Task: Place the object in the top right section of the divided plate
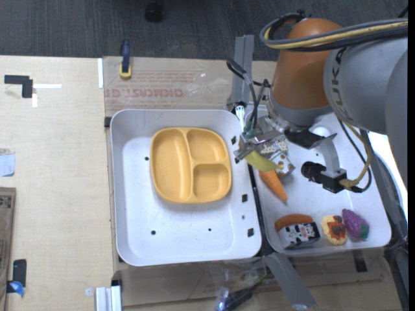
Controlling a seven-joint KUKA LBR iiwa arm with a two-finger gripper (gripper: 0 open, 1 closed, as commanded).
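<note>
Two white bins sit on the counter; the gripper (254, 142) hangs over their shared edge, clamped on a yellow banana-like object (262, 161). Carry step, I judge: next it must travel left over the divided plate (170, 167) and release into its top right section (207, 146)

You saw a purple grape bunch (355, 224) in the right bin's (381, 237) near right corner, a small pizza toy (334, 229) just left of it, a clamp (125, 62) far left.
</note>
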